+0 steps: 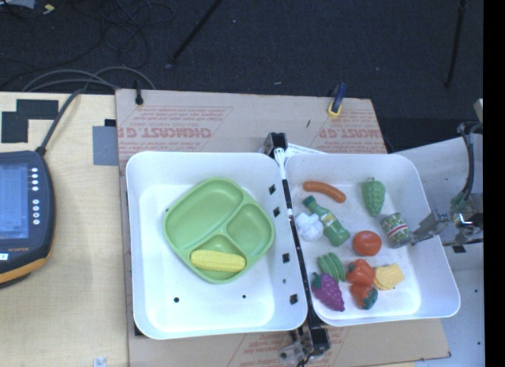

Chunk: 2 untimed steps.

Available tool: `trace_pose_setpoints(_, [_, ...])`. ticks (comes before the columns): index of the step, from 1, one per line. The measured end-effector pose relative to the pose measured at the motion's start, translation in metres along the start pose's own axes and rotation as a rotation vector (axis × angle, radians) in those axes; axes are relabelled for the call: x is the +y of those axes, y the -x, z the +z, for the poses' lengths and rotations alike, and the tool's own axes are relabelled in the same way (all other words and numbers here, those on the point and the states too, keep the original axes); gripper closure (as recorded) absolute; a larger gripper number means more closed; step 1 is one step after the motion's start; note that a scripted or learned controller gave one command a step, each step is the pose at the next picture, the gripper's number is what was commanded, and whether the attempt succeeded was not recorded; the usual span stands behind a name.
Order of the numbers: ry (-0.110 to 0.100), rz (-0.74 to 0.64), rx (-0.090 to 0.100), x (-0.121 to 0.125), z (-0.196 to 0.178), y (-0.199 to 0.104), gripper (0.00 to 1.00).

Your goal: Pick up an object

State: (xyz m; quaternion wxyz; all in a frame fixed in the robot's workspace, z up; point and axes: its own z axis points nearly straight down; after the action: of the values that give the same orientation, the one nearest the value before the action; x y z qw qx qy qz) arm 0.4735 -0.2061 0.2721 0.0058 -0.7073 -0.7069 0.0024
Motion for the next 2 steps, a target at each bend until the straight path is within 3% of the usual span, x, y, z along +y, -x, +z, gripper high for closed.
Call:
trace_pose_setpoints(1, [0.004,-0.001,-0.001,0.003,0.172,0.007,0.00])
trace_pose_setpoints(2, [0.013,-0.004,-0.005,0.069,0.184,0.008,0.00])
